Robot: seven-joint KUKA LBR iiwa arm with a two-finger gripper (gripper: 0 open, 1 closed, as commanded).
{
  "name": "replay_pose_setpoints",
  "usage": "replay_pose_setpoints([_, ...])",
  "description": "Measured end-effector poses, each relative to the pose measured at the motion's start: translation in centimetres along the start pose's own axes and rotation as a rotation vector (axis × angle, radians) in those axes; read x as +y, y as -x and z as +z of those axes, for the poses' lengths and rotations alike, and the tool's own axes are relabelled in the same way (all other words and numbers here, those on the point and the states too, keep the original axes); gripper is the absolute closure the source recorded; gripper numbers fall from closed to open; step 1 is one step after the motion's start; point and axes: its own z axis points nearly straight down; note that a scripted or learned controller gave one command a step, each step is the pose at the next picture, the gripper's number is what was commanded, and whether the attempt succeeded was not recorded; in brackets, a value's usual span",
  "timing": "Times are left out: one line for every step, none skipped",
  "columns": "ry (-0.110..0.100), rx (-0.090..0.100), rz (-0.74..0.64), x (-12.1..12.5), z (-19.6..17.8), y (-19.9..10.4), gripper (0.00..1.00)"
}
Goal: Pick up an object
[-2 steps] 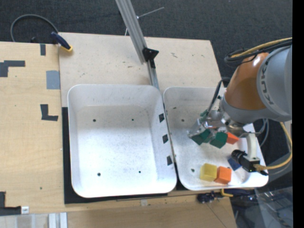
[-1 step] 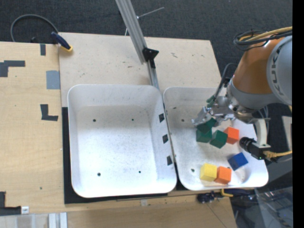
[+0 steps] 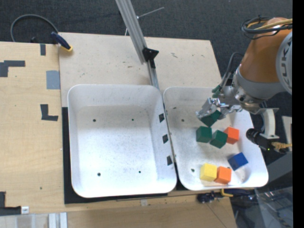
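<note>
You are at the grasp stage: the hand [image 3: 212,112] sits low in the right bin [image 3: 183,175], and a dark green block [image 3: 210,119] shows right at its tip, raised a little off the other pieces, so it looks to be clamped on that block, though you should treat this as a judgement, since the metal of the fingers overlaps the block and hides the contact. The other candidates lie just below it on the bin floor: a green cube [image 3: 204,135] touching a second green cube [image 3: 219,139], an orange cube [image 3: 232,135] just beside that one, a blue cube [image 3: 237,160] nearer the front, and a yellow cube [image 3: 208,172] touching another orange cube [image 3: 223,175] by the front rim. The left bin [image 3: 76,127] holds no pieces. If the grip is real, the next move calls for a straight lift clear of the two green cubes beneath, without dragging them. Hard to make out: how the fingers stand around the block, and whether it is lifted or resting on a neighbour. The arm's bulk [image 3: 263,56] is cut off at the right, and it covers the bin's far right corner; the desk [image 3: 28,127] beyond is plain.
</note>
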Motion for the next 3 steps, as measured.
replay_pose_setpoints([-0.004, 0.002, -0.005, 1.3, 0.2, -5.8, 1.0])
replay_pose_setpoints([-0.006, 0.001, -0.005, 3.3, 2.0, -11.1, 1.0])
replay_pose_setpoints([-0.005, 0.0, -0.003, 4.9, 3.1, -15.3, 1.0])
